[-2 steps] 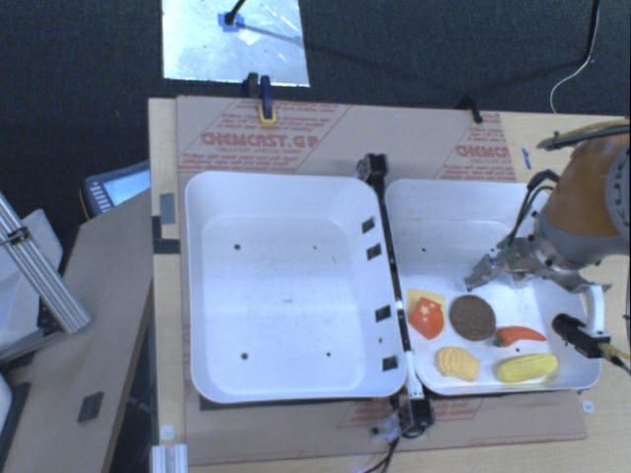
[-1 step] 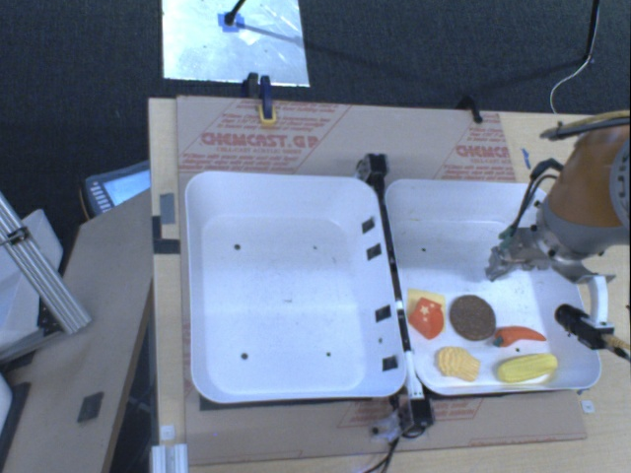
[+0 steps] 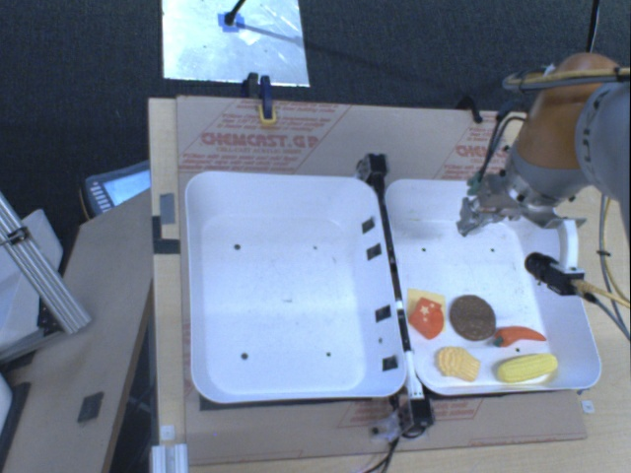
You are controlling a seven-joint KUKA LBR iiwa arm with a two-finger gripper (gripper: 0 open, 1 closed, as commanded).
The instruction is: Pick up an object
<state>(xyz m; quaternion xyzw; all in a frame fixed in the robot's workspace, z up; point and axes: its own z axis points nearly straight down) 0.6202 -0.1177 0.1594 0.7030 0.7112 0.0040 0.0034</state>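
The metal gripper [image 3: 475,217] hangs over the smooth right bin [image 3: 444,254]; I cannot tell its state. Near that bin's front edge lie a round brown disc [image 3: 473,316], ridged yellow corn [image 3: 526,368] and a red chilli [image 3: 520,336].

Red print reading "CHEMCAST" followed by what looks like "GP" runs across the brown paper-faced sheet [image 3: 296,131] under the bins, in the upper middle of the frame just above the left bin. A second red print of the same kind sits slanted at the upper right on that sheet, partly hidden and too cut off to read.
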